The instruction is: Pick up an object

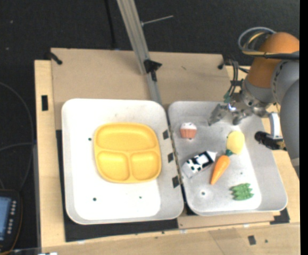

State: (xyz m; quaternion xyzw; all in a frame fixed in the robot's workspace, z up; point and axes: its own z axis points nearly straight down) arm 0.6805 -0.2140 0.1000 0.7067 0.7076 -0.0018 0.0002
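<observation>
My two-finger claw hung spread wide and empty above the right white bin; closing early risked nudging the smooth yellow plastic lemon just below away.

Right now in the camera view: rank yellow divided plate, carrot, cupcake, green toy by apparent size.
1. yellow divided plate, by far the largest
2. carrot
3. green toy and cupcake: they look about alike, so I won't rank them.
</observation>
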